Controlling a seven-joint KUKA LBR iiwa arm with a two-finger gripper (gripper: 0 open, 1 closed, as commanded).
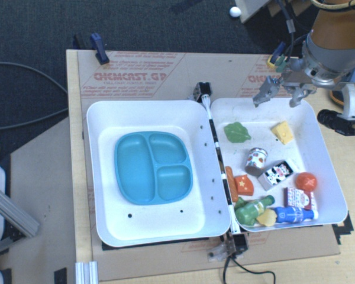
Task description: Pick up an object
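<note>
Nothing is picked up yet: the gripper (282, 94) hangs over the far rim of the right bin (328, 158), its fingers (262, 96) spread with nothing between them. Candidate objects lie in that bin, the green toy (237, 132) and yellow block (283, 132) nearest. Choosing, descending, closing and lifting all remain.

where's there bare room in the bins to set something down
Left bin: the white floor around the blue divided plate is bare, widest along the near edge. Right bin: a bare strip at the far end, between the green piece, the yellow block and the far wall, under the open gripper. Its near half is crowded with toys.
</note>
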